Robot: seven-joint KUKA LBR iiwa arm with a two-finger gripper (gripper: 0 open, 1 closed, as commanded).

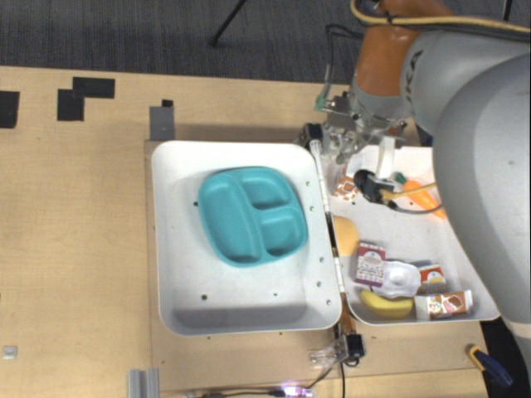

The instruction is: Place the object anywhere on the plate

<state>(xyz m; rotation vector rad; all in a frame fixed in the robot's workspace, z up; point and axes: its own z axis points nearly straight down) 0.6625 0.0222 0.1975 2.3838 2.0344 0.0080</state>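
You have the jaws [358, 149] poised over the far end of the right bin [485, 309], whether spread or clenched you cannot tell, because the objects [390, 280] lie heaped there, while the plate [249, 214] waits bare in the left bin [174, 222].

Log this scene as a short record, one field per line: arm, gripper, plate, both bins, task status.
arm: grey, orange band, reaches in from the right
gripper: low over far end of right bin
plate: teal, divided, nothing on it, in left bin
right bin contents: banana, packets, other small items
task status: no object on the plate yet
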